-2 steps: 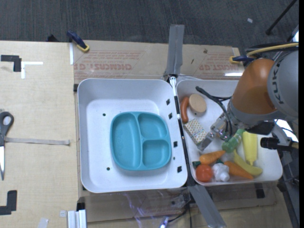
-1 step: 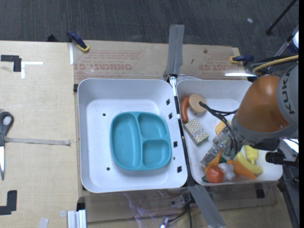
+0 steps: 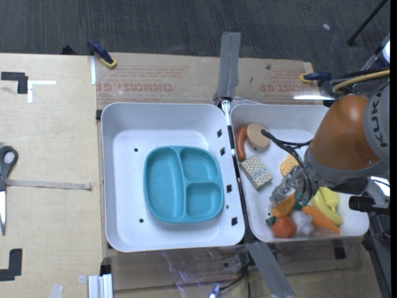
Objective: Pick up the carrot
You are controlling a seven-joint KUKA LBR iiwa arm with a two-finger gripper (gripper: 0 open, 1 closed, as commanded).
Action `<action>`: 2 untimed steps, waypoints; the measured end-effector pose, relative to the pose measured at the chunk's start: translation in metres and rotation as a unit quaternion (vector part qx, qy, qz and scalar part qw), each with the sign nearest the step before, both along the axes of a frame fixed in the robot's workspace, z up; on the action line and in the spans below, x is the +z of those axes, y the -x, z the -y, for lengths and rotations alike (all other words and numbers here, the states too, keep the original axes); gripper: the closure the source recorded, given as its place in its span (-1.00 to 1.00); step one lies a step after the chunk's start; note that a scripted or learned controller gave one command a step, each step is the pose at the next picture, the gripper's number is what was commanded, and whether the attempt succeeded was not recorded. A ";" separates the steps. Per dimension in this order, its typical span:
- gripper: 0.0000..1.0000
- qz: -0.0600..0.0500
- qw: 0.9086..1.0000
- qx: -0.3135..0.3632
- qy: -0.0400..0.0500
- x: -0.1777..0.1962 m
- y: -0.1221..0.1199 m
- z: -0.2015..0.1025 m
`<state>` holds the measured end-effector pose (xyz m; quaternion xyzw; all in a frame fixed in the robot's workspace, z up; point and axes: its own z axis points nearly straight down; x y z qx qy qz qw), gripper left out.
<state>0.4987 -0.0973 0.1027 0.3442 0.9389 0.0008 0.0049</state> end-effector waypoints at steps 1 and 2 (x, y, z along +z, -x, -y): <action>1.00 -0.003 0.976 -0.216 -0.001 0.089 -0.027 -0.062; -1.00 -0.003 0.976 -0.217 -0.001 0.089 -0.027 -0.062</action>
